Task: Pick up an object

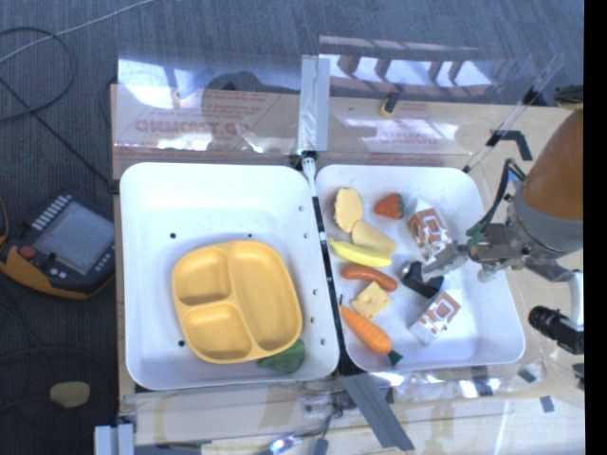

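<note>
The right bin (474, 344) holds play food: a pale yellow chip-like piece (347, 209), a red strawberry (388, 206), a yellow banana (358, 253), a pale wedge (373, 238), a red-orange sausage (370, 275), a cheese cube (371, 300), an orange carrot (366, 330) and two small red-and-white cartons (428, 231) (437, 314). My gripper (418, 280) reaches in from the right and hangs low between the two cartons, just right of the sausage. Its dark fingers point left.
The left bin (152, 216) bears a yellow three-compartment plate (236, 299) with a green piece (282, 358) at its lower right edge. A divider wall (322, 254) separates the bins. A handheld pendant (59, 245) lies on the floor at left.
</note>
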Controlling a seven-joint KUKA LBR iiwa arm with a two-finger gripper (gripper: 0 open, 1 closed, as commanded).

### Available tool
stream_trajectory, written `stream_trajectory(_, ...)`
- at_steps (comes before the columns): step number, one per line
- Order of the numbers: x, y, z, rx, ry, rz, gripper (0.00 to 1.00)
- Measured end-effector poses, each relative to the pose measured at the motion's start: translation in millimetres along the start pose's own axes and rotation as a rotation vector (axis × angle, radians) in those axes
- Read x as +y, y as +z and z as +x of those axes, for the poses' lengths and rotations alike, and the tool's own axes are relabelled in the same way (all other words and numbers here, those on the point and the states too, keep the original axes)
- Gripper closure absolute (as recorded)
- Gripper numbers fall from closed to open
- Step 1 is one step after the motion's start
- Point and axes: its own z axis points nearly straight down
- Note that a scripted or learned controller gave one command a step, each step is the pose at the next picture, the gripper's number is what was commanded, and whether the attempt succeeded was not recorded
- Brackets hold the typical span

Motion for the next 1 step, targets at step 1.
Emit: stream_trajectory(1, 67.6, 128.1, 28.3, -0.003, 0.02, -0.006, 0.0)
